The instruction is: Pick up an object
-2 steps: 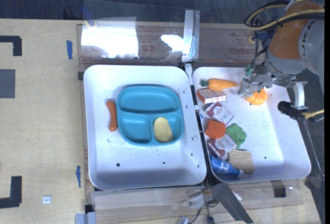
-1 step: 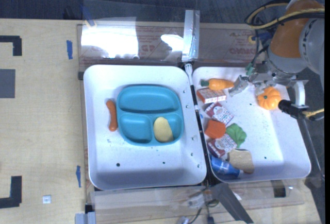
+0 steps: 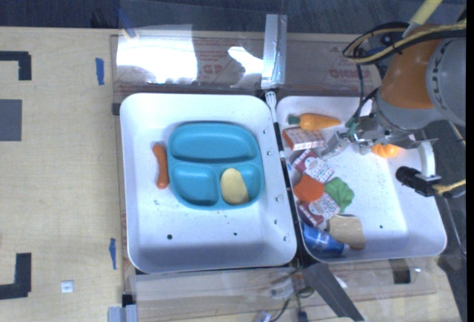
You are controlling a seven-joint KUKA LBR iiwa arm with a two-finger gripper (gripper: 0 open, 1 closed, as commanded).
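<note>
Objects heaped along the left side of the right bin – none lifted, all lying on the white floor. At the top of the heap an orange carrot with a green end, laid crosswise near the far wall. Just below it a red and white box, then a crumpled red and white packet, touching the box. Further down an orange-red piece and, beside it on the right, a green leafy piece. Nearest the front wall a tan block, resting partly over a blue item in the corner. Apart from the heap, a small orange thing alone in the middle of the bin.

Gripper low over the upper part of this bin, between the carrot and the small orange thing, its tip close to the box. Cannot tell whether spread or pressed together – too blurred and small. Nothing seen held in it. Above it the grey arm with the orange band, entering from the right.

In the left bin a blue divided tray, placed about in the middle. In its near right compartment a yellow rounded piece. Beside the tray on its left, touching or almost touching, an orange sausage shape, lying lengthwise on the bin floor.
</note>
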